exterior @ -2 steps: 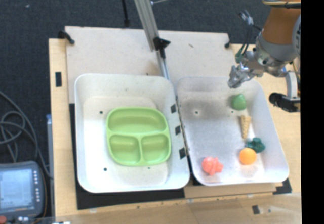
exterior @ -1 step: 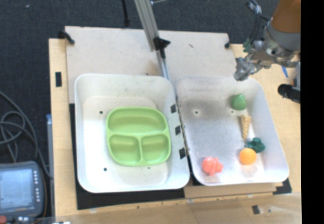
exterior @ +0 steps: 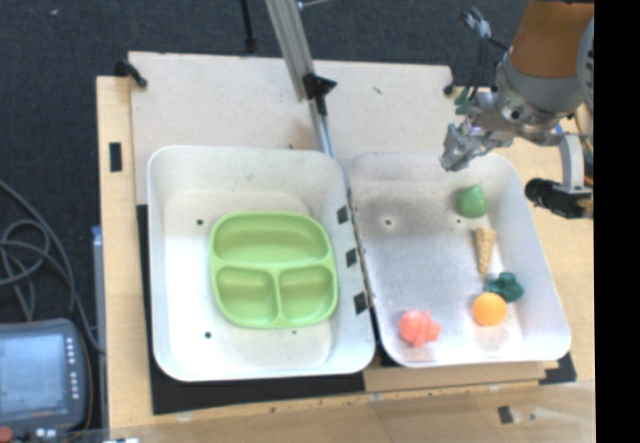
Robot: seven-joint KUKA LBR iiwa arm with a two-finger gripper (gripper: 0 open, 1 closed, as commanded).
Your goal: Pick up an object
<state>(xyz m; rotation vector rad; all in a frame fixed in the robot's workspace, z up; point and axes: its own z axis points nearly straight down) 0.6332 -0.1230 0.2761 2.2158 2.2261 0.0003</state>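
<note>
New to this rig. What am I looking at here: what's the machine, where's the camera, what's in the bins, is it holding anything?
One fixed camera looks down at a slant on a bench with two shallow white bins side by side. The machine is a single robot arm, grey with an orange band, reaching in from the right of the picture. Its gripper hangs over the far edge of the right bin; nothing shows between its fingers, and I cannot tell from here how they stand.

The left bin holds a green divided tray with three compartments. The right bin holds small toy-like items: a green ball nearest the gripper, a tan cone below it, then a dark green piece touching an orange ball, and a pink-red lump near the front edge.

The job is to pick up one object; none is lifted yet.
</note>
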